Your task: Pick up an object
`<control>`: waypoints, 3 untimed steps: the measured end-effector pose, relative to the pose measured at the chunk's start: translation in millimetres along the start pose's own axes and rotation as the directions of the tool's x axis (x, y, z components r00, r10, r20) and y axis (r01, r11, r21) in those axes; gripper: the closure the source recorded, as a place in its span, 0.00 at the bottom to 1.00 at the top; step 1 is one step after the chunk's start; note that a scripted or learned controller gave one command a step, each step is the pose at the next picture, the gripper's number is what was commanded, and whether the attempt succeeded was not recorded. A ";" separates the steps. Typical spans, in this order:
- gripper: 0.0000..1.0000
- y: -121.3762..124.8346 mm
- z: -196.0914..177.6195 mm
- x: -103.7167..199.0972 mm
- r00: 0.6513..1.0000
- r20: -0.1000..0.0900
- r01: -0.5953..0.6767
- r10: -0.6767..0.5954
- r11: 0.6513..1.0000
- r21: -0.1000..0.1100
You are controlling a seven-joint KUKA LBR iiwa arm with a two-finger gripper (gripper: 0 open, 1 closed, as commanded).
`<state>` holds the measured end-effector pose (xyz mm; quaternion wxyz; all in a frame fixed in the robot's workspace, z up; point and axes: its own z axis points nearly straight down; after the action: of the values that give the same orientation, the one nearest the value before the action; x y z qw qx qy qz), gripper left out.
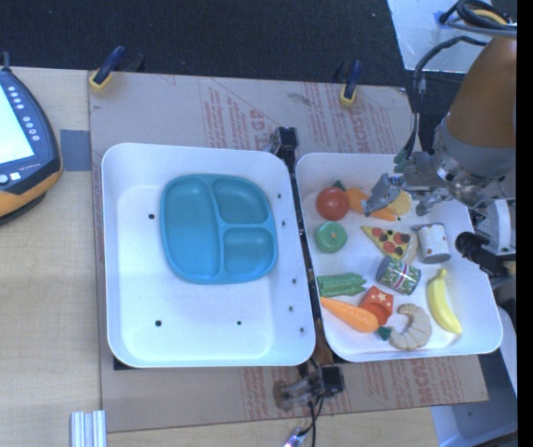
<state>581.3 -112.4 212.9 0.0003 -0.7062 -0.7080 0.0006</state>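
Camera view: a pale wooden worktop point(34, 287) under cardboard carries two white bins. The left bin point(136, 333) holds a blue divided plate point(218, 227). The right bin point(476, 338) holds toy food: tomato point(332, 202), banana point(444, 303), carrot point(348, 315). The tool point(385, 196) hovers beside the tomato; its grip cannot be told.

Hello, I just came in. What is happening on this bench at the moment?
A grey robot arm reaches in from the right, and its gripper is low over the far part of the right bin, near a tomato and an orange piece. That bin holds toy food, including a banana and a carrot. The left bin holds a blue divided plate. Nothing looks lifted yet.
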 end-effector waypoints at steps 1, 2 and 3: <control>0.00 30.2 118.0 -20.4 1.000 0.001 0.002 -0.002 1.000 0.006; 0.00 76.1 119.1 -22.2 1.000 0.001 0.001 -0.001 1.000 -0.002; 1.00 75.3 107.9 -22.1 1.000 -0.002 0.005 -0.005 1.000 0.007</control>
<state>656.6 -134.4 105.0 0.0036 -0.7044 -0.7098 0.0023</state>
